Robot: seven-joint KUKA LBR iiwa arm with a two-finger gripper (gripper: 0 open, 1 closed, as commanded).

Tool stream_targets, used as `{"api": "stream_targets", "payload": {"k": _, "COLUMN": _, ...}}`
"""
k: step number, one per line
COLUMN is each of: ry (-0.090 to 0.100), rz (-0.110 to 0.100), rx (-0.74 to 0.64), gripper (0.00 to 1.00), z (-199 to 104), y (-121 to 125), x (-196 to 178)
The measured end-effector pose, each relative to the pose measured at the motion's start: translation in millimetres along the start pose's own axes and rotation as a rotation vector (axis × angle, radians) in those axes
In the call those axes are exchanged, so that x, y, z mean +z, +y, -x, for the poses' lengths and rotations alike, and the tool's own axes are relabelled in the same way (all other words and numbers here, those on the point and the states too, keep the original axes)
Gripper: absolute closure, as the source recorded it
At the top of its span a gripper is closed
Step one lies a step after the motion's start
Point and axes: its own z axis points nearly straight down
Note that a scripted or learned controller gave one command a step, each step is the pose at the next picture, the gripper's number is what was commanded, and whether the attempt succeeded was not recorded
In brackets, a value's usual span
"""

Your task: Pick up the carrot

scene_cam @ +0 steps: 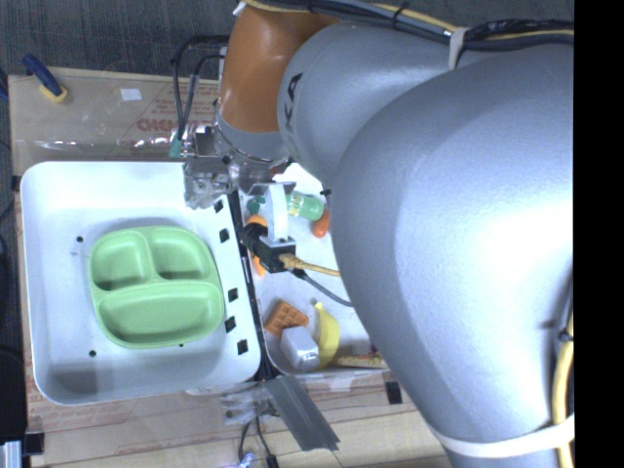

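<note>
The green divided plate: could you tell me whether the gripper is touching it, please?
Apart. The camera view shows bare white bin floor between the gripper and the green divided plate.

My bench carries the left white bin; the right white bin abuts it, and a blue-handled tool lies beyond its far corner.

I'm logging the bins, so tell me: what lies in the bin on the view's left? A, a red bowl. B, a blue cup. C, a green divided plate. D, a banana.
C: a green divided plate lies flat on the floor of that bin, while the banana lies further to the view's right, outside it.
</note>
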Motion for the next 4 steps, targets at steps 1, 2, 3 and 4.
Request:
{"api": "stream_targets", "payload": {"k": 1, "ry": 0.001, "rz": 0.001, "rx": 0.246, "gripper": 1.00, "z": -69.3, "y": -15.7, "x": -61.4}}
{"api": "stream_targets", "payload": {"k": 2, "ry": -0.001, "rz": -0.002, "rx": 0.439, "gripper": 1.00, "z": -34.9, "y": 54.7, "x": -53.6}}
{"api": "stream_targets", "payload": {"k": 3, "ry": -0.002, "rz": -0.009, "rx": 0.526, "gripper": 1.00, "z": -96.5, "y": -15.2, "x": -4.8}}
{"api": "stream_targets", "payload": {"k": 4, "ry": -0.001, "rz": -0.001, "rx": 0.051, "gripper": 1.00, "z": 20.4, "y": -38.0, "x": -47.6}}
